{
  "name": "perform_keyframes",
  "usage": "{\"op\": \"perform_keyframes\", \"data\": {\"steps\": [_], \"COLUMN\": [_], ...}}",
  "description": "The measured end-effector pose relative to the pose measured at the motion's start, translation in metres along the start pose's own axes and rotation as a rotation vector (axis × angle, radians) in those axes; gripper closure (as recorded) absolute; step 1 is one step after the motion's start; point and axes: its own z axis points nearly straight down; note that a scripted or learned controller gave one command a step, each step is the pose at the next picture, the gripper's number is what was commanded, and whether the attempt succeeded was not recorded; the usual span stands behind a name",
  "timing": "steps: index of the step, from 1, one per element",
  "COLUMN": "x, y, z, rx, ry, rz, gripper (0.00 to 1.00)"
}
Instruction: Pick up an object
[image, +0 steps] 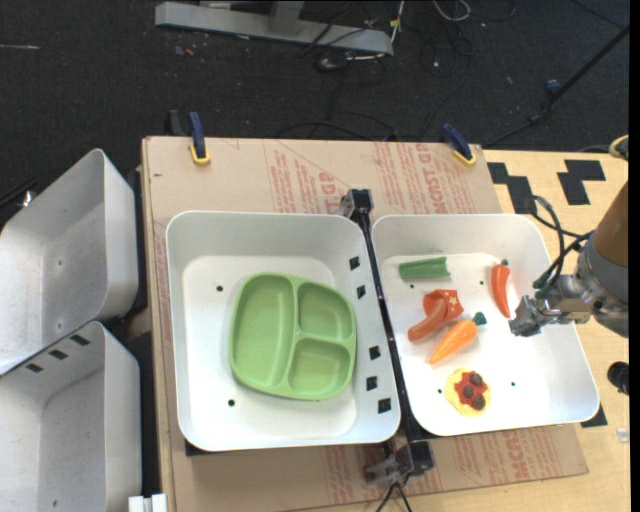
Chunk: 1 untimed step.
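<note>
Here pincer (522, 324) low in right bin, grip state unclear; red chili (501, 288) just up-left, apart.

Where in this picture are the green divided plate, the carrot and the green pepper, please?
green divided plate (293, 337): camera view, left bin, on the plate's middle ridge.
carrot (453, 340): camera view, right bin, on its orange body.
green pepper (424, 268): camera view, right bin, on its middle.

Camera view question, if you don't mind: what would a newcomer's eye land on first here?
Probably the green divided plate, alone in the left bin. Next, the toy food scattered in the right bin: a carrot, a red chili, a green piece and a small pizza. The gripper hovers right of the chili.
</note>
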Motion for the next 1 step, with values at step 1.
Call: {"op": "perform_keyframes", "data": {"steps": [1], "x": [0.0416], "y": [0.0255], "z": [-0.0069], "rx": [0.002], "ry": [0.002], "rz": [-0.004], "gripper": [1.00]}}
